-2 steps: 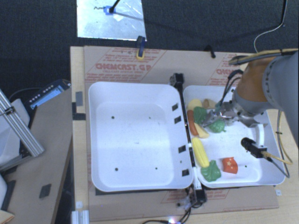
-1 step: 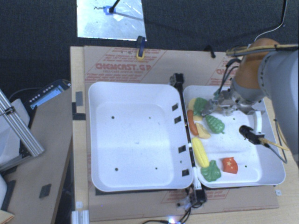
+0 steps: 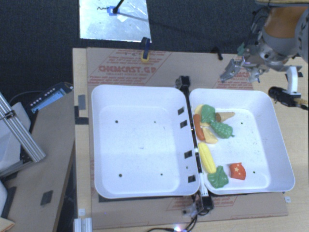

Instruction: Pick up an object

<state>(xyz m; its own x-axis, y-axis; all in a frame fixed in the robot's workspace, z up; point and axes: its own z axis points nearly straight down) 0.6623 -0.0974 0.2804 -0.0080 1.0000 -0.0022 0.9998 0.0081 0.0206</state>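
The arm hangs above the right bin's far edge, toy food inside.

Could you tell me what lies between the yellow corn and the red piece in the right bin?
In the camera view, bare white bin floor separates the yellow corn from the red piece.

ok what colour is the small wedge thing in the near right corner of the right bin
Red, with a small yellowish mark on it; the camera view shows it beside a green piece.

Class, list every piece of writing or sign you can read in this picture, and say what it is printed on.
"CHEMCAST GP": red print on the brown board under the white bins, behind the left bin.
More red print on the same board by the right bin and along the front edge: too blurred to read.
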